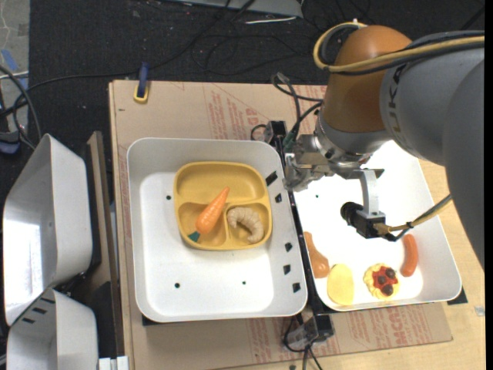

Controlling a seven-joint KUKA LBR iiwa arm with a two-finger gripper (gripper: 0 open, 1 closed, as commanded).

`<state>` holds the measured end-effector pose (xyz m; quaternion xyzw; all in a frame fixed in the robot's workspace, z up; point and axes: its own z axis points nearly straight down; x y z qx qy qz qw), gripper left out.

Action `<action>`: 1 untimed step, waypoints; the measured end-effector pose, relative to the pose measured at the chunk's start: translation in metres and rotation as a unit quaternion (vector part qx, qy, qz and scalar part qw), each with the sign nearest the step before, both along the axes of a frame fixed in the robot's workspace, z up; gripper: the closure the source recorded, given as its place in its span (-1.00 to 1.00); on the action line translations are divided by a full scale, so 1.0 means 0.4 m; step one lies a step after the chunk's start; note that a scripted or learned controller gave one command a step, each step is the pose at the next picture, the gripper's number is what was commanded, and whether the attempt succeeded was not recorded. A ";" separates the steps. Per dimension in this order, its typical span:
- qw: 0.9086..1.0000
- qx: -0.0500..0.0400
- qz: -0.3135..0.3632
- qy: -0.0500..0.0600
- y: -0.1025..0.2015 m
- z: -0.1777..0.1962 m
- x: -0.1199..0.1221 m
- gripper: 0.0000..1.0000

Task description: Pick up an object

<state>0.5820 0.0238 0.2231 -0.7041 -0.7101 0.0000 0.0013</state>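
Carrot [212,210] and pale shrimp [246,223] lie on the yellow plate [223,177] in the left bin [146,206]. Just right of the plate's upper corner hangs the gripper [299,173]; open or closed, I cannot tell. Farther right of the plate lie a drumstick [316,257], a yellow disc [340,284], a small tart [383,279] and a sausage [410,254].
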 end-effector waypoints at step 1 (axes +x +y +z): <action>1.000 0.000 0.000 0.001 0.113 -0.018 -0.068 1.00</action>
